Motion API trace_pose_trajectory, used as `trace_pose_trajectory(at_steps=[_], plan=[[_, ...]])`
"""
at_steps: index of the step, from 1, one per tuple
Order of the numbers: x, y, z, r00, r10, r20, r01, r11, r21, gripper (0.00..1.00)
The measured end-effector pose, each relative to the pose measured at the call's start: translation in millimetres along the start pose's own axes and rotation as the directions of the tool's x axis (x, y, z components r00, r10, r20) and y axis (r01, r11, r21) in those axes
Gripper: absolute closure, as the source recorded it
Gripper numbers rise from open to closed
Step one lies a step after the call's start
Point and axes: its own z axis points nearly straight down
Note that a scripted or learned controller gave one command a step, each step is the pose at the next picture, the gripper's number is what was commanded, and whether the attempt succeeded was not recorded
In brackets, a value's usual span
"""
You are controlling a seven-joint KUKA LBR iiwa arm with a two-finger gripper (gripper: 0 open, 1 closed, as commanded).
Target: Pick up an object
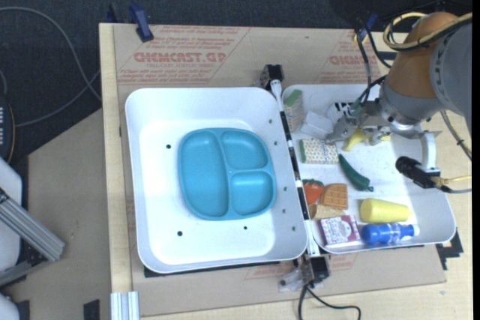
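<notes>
Grey arm (442,64) reaching in from right of frame, hand (358,127) down low in upper part of right bin (442,225). Hand state: cannot tell, tip lost in clutter. Nothing visibly held, so pick judged not yet done; grasp and lift both left. Likeliest target: yellow piece (372,136) just beside hand, upper middle of right bin, long axis roughly left-right in frame, partly hidden. Dark green long object (355,171) just below, lying diagonal, upper left to lower right. Lower in bin: yellow bottle (384,210), blue bottle (388,234), both lying left-right. Left bin (150,183) carrying blue divided plate (225,172), untouched.
</notes>
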Motion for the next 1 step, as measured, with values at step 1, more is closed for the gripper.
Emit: trace_pose_trajectory(at_steps=[1], plan=[[0.5, 0.7, -10.4, 1.000, -0.001, 0.001, 0.001, 1.000, -0.004, 1.00]])
